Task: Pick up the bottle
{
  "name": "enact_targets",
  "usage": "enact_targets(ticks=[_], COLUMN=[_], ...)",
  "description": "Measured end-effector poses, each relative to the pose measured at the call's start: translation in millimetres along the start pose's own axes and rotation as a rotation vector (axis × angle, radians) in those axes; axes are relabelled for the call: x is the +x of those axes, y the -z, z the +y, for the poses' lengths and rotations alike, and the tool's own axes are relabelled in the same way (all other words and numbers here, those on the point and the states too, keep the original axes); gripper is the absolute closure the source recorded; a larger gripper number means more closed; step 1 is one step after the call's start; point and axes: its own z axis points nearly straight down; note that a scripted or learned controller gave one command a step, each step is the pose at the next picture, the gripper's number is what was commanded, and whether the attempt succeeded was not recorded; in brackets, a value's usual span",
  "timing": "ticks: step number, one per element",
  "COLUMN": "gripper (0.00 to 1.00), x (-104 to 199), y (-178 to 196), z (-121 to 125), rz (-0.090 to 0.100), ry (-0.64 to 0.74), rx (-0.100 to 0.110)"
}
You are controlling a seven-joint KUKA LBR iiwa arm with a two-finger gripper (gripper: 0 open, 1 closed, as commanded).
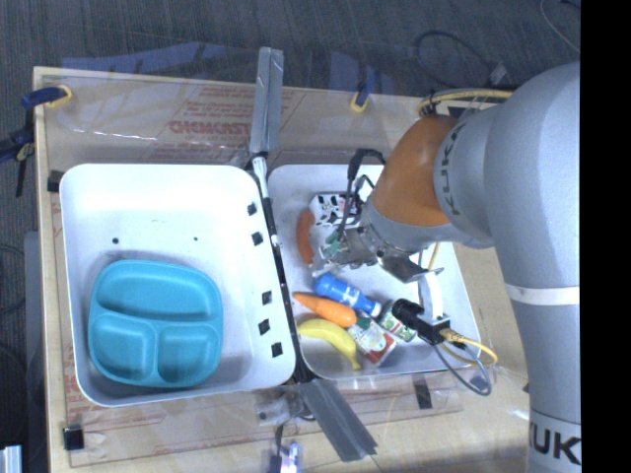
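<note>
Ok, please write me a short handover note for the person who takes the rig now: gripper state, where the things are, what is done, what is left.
Gripper: low in the right bin, near its upper left part; whether it is open or shut cannot be seen, and nothing is visibly held.
Bottle: blue, lying in the right bin just below the gripper, beside the carrot and above the banana. A small carton lies to its right.
Left bin: holds a blue divided tray.
Done: arm is over the bottle area.
Left: grasp the bottle and lift it.
</note>
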Motion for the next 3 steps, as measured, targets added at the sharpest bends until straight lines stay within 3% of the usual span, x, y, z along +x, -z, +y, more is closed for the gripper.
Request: enact_targets(ticks=[1,2,3], gripper=[1.0,1.0,1.0], x=[7.3,45.3,50.3], y=[134.0,115.7,126.2], z=[-5.6,-31.8,-53.4], rz=[-0.002,0.0,0.0], ry=[-0.283,-0.161,-0.051], rx=[-0.005,0.0,-0.001])
